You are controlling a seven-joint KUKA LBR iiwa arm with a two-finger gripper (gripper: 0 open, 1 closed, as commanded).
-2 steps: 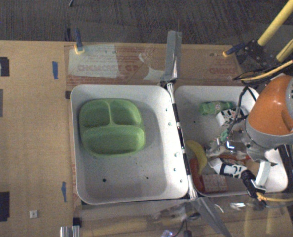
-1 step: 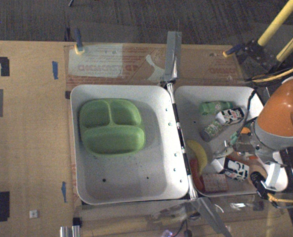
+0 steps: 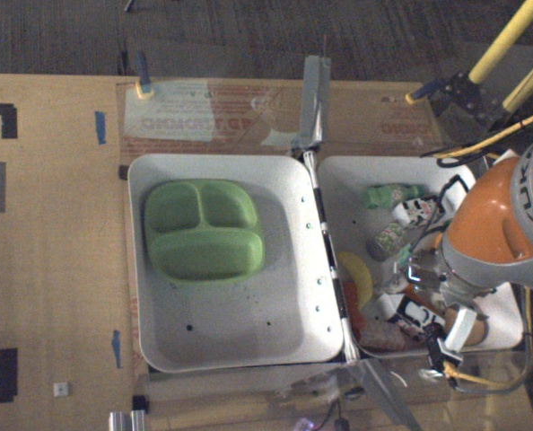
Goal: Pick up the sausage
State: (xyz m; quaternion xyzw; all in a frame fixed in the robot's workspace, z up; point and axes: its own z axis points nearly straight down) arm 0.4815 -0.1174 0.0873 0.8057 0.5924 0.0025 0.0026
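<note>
Camera view has the arm (image 3: 495,227), grey with its orange band, reaching in from the right over the right bin (image 3: 338,182), its gripper (image 3: 419,308) low among the clutter near the bin's front. Whether anything is gripped cannot be told, since the wrist hides that part. A reddish-brown shape at the bin's front left corner may be the sausage (image 3: 380,333), just beside the gripper. Close by lie a yellow object (image 3: 356,277), a speckled bottle (image 3: 390,238) and a green packet (image 3: 394,194). The left bin (image 3: 240,335) holds a green divided plate (image 3: 203,230).
</note>
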